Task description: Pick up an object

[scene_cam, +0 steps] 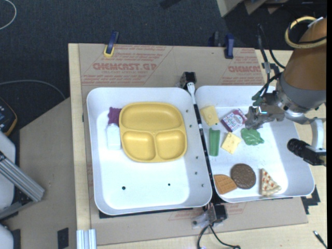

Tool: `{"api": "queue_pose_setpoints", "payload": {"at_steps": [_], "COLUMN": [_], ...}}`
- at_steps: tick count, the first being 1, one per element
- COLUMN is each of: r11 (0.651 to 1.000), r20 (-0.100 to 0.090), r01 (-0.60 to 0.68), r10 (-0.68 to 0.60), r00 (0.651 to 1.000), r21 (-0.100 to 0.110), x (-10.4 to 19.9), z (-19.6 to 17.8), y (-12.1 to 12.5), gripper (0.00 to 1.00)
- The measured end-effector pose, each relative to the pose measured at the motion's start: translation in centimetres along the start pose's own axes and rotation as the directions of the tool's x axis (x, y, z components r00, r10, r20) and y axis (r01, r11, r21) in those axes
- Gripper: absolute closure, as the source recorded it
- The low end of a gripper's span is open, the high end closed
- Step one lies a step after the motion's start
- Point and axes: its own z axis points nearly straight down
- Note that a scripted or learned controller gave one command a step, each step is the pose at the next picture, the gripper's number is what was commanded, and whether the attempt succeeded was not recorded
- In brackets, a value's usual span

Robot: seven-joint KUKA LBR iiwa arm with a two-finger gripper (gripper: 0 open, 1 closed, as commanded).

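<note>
My gripper (255, 122) hangs low in the right bin (298, 162), at its upper middle, right above a green leafy piece (252, 137). Just left of it lies a purple-and-white wrapped packet (233, 120). The other toy foods in this bin are a pale yellow block (209, 115), a green stick (213, 142), a yellow cheese wedge (231, 143), a brown round cookie (243, 175), an orange cracker (224, 183) and a pizza slice (269, 183).
The left bin (150, 196) holds a yellow divided plate (153, 131), with a purple piece (114, 115) and a white bottle (113, 136) at the plate's left. The arm's grey body and orange band (306, 61) overhang the right bin's far right. Clamps sit on the board's back edge.
</note>
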Motion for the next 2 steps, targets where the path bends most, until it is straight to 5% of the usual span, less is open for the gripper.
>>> {"api": "queue_pose_setpoints", "payload": {"at_steps": [2], "r11": [1.0], "r20": [-0.002], "r01": [0.002], "r10": [-0.002], "r00": [1.0], "r21": [0.003], "x": [1.39], "z": [0.99], "y": [-0.91], "gripper": [1.0]}}
